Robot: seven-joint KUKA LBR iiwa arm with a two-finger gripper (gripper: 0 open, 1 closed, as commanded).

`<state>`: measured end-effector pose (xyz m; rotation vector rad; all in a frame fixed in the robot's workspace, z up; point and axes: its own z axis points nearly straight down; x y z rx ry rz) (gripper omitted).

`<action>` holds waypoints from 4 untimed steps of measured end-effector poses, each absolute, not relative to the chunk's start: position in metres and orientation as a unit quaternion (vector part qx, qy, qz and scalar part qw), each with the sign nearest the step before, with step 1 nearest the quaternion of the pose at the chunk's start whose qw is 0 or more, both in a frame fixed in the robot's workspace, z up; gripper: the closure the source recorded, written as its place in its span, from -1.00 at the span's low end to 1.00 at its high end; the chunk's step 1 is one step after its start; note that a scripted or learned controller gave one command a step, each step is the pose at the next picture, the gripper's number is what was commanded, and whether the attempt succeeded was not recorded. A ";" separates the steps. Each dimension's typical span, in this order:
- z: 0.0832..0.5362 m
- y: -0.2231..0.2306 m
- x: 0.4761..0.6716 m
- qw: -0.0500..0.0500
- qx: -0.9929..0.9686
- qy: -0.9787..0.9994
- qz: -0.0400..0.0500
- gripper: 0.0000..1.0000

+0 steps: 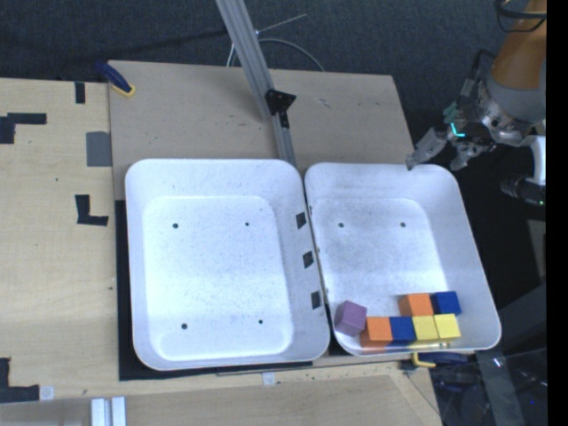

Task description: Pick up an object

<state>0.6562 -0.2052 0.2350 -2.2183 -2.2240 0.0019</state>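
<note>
Several small blocks lie along the near edge of the right bin (pixel 461 211): a purple one (pixel 351 316), an orange one (pixel 379 328), a blue one (pixel 401 328), a yellow one (pixel 425 327), another yellow one (pixel 447 326), an orange one (pixel 415 305) and a blue one (pixel 445 303). My gripper (pixel 441 152) hangs just past the far right corner of that bin, well away from the blocks. Its fingers stand apart with nothing between them.
The left bin (pixel 142 264) sits beside the right one. A slanted metal pole (pixel 253 51) rises behind the bins. Black tape marks (pixel 84 209) lie on the bench at left. A blue and yellow item (pixel 115 78) rests at the far left of the board.
</note>
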 end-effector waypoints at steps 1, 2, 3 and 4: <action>0.147 -0.195 0.680 0.003 -0.706 -0.708 0.003 -1.00; 0.123 -0.161 0.681 0.000 -0.706 -0.708 0.002 -1.00; 0.095 -0.131 0.678 -0.001 -0.709 -0.705 0.012 -1.00; 0.197 -0.085 0.620 -0.002 -0.706 -0.708 -0.002 -1.00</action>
